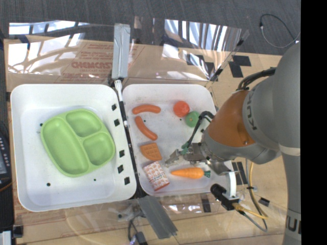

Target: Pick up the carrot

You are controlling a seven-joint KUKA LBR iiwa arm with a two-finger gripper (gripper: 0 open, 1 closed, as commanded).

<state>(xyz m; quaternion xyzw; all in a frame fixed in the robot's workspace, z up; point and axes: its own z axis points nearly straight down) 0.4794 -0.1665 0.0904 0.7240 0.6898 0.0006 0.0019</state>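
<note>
Camera view shows the carrot (188, 173) lying flat near the front edge of the right bin (168, 93), with its green end pointing to the right. The gripper (173, 158) hangs just above and to the left of it, and I cannot tell how wide it is open because the metal bits are small and blurry. Nothing is held in it that I can see. I think the grab could go wrong in a few ways. The carrot is smooth and round, so it might roll or slip away if it gets pinched off to one side. The little red and white box (155, 176) sits just beside the carrot's pointy end, and the orange waffle piece (151, 151) is near too, so the gripper could bump one of them or grab it by mistake. The bin wall is close in front, so there is not much room on that side. Two sausages (146, 117), a red ball (181, 108) and a green ball (192, 118) lie farther back in that bin, well apart from the carrot. The left bin (30, 101) holds a green plate (77, 142) with three parts. Both bins rest on brown cardboard (87, 60), with shiny plastic sheets standing behind them, and dark carpet (76, 1) lies past the bench.
</note>
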